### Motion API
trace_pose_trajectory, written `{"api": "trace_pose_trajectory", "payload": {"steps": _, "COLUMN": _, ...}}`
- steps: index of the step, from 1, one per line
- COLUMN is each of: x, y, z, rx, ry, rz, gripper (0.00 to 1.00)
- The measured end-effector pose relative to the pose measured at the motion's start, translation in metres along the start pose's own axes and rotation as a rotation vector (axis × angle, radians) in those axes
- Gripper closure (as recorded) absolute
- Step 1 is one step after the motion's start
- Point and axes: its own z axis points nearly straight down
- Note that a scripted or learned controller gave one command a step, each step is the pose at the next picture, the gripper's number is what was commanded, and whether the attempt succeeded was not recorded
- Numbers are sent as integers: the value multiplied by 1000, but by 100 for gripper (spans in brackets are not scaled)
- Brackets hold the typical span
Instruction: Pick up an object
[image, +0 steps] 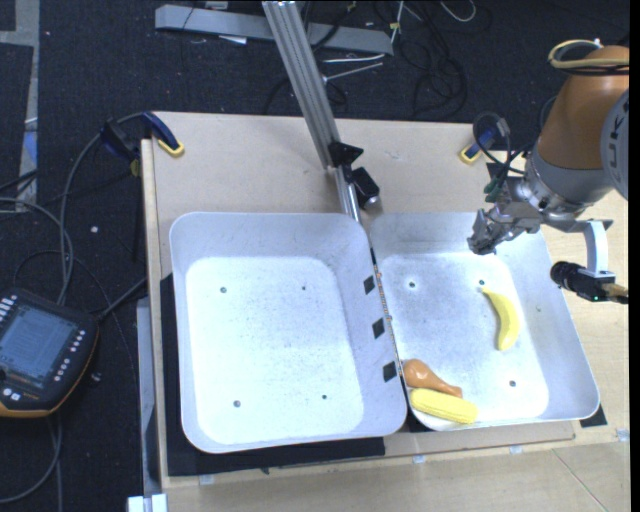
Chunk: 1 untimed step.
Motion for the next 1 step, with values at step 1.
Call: {"api": "trace_pose_trajectory", "payload": {"steps": 1, "x": 53, "y": 0, "z": 6, "rx": 0, "ry": 1, "rz": -4, "gripper": 100}}
